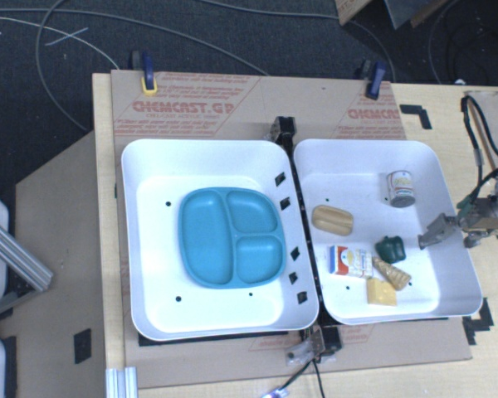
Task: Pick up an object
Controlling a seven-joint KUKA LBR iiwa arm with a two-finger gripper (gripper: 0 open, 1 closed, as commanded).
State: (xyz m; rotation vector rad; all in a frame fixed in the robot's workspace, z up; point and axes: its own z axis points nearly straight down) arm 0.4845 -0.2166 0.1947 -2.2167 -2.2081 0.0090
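The right bin [448,222] holds a can [401,188], a bread roll [332,219], a carton [349,262], a green piece [390,249] and a cheese wedge [381,292]. The gripper [436,232] hangs at its right rim; whether the jaws are released cannot be told. The roll looks light, probably soft, lies apart from the rest, and would best be pinched across its short width.

Your grey two-finger metal gripper [429,236] comes in from the right edge of the view, and very little of the arm is visible behind it. It points to the left, low and nearly level. You cannot judge from this angle how the tips stand, and nothing is seen between them.
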